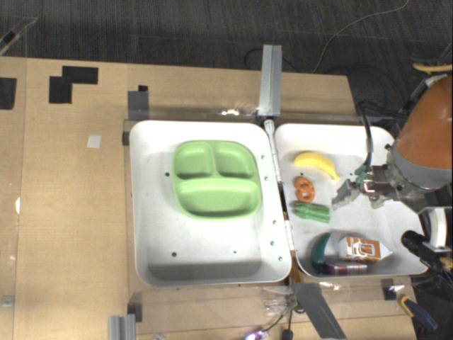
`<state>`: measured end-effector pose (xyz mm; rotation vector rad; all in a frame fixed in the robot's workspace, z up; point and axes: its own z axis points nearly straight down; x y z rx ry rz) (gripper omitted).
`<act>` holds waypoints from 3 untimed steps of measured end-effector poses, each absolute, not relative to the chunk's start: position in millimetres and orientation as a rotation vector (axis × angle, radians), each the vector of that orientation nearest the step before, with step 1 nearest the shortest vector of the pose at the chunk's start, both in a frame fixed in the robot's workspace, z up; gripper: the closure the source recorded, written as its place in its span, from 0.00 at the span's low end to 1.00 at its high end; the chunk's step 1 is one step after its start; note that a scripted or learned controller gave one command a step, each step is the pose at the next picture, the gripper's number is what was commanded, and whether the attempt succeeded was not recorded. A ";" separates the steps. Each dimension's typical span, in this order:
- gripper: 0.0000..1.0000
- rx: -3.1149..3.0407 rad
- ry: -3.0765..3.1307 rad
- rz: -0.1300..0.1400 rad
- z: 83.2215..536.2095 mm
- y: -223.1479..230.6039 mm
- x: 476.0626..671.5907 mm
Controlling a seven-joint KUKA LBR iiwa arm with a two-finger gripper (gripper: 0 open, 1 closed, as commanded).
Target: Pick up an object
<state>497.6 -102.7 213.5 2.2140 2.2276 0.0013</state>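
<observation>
A grey arm with an orange band reaches in from the right over the right-hand bin (382, 137), its gripper (349, 192) hanging above the bin's bare middle; the two fingers stand parted, nothing between them, the tips pointing toward the bin's left half.

The loose objects lie in that same bin, all clear of the gripper; a yellow banana (316, 164) rests near the far wall, curved side up; just in front of it sits a small orange pretzel-shaped piece (304, 186); nearer still lies a green cucumber-like piece (312, 212), stretched left to right, just left of the fingertips and not touching them.

Along the bin's near edge a dark teal curved object (320, 250) rests beside a small orange-and-white carton (362, 248); a slim dark marker-like item (345, 266) lies in front of both, close to the near wall.

The left-hand bin (152, 190) holds a light green divided plate (215, 177), two small compartments at the far side and one wide one nearer the viewer; it sits flat, toward the bin's far half.

Both bins sit side by side on a pale wooden bench (64, 190); a grey metal upright (271, 80) rises at the seam between them at the far side; black cable trails over the right bin's far corner toward the arm.
</observation>
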 end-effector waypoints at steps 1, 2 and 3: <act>0.00 2.288 2.154 0.001 108.9 -82.7 530.8; 0.00 2.224 2.202 0.018 90.5 -121.4 594.2; 0.00 2.405 2.000 0.022 91.6 -91.5 542.7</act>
